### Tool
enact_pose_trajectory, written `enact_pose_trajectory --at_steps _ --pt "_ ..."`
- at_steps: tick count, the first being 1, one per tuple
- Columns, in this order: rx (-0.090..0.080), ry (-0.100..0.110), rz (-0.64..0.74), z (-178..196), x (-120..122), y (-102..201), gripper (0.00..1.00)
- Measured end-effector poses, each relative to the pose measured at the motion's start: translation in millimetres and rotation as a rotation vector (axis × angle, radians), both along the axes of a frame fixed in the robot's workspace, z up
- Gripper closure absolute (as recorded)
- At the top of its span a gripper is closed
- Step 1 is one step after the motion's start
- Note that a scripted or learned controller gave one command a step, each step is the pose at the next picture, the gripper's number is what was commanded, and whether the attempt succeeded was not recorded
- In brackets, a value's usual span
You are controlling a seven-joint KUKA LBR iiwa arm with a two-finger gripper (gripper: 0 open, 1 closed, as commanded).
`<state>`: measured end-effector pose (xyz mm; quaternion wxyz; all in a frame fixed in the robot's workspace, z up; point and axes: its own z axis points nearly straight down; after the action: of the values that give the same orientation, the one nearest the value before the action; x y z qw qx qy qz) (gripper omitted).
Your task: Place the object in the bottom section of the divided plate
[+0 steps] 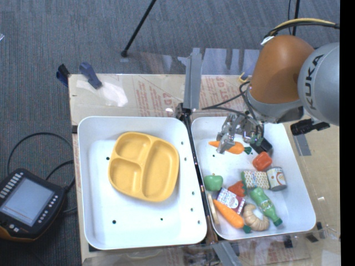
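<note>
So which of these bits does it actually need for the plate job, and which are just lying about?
Needed:
yellow divided plate
gripper
small carrot under the gripper, seemingly its pick

Lying about:
green pepper
green bottle
tin can
large carrot
handheld controller

— How many bins? 
— Two white bins point(89, 204), with one yellow divided plate point(145, 166) in the left one. 
— And the toys on the right? 
— Two carrots point(228, 214), one green pepper point(213, 182), one green bottle point(264, 204), one can point(276, 178).
</note>
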<state>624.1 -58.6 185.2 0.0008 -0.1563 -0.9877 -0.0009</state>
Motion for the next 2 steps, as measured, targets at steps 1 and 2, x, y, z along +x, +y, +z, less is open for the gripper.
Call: enact_pose_trajectory --at_steps 1,2 --pt "0.001 0.003 -0.024 -0.9 -8.9 111.7 1.0" --pt "-0.002 0.001 -0.21 45.7 -55.4 92.7 1.0"
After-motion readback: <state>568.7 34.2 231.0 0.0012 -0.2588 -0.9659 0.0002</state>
